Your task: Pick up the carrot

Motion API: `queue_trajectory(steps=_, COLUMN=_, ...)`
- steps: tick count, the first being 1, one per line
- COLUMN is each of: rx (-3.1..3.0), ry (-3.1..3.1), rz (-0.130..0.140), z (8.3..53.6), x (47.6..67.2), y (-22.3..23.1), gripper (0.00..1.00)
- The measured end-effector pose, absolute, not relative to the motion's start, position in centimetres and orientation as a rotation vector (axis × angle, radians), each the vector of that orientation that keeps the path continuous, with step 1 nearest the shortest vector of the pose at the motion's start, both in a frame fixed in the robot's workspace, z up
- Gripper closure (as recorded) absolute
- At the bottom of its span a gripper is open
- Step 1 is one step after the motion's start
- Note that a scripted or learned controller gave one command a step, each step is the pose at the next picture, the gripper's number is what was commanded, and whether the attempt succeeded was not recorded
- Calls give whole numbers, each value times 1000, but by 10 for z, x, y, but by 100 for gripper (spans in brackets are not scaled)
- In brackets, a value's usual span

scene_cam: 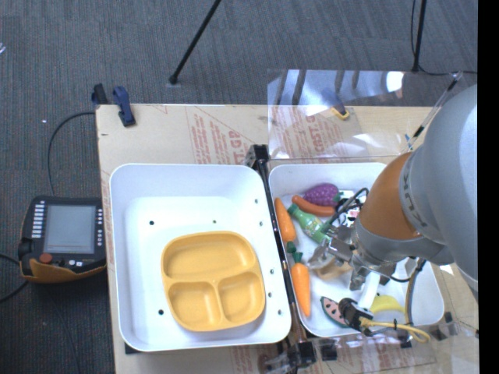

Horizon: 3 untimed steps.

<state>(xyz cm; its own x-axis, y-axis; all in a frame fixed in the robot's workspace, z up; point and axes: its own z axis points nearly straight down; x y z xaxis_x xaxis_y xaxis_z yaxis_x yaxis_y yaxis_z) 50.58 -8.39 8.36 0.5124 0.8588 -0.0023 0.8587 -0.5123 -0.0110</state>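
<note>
An orange carrot [301, 288] with a green top lies along the left wall of the right bin [433, 305], near its front. A second orange carrot-like piece [285, 220] lies further back along the same wall. My gripper [344, 260] hangs low over the middle of the right bin, just to the right of the front carrot and apart from it. The arm's orange band [387, 209] and grey body hide the bin's right half.
Purple grapes [321, 193], a red-orange chilli-shaped piece [312, 206] and a green bottle [312, 225] crowd the right bin's back left. A watermelon slice [339, 311] and a yellow banana [386, 303] lie at its front. The left bin [140, 209] holds a yellow divided plate [212, 279].
</note>
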Motion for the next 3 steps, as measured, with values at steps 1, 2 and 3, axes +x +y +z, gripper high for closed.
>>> queue_trajectory(steps=1, rx=-2842, ry=-1324, rz=11, z=84, x=554, y=-97, gripper=0)
queue_trajectory(steps=2, rx=-2881, ry=-1242, rz=-10, z=190, x=621, y=3, gripper=0)
queue_trajectory(steps=3, rx=-2931, ry=-1111, rz=18, z=184, x=551, y=-5, gripper=0)
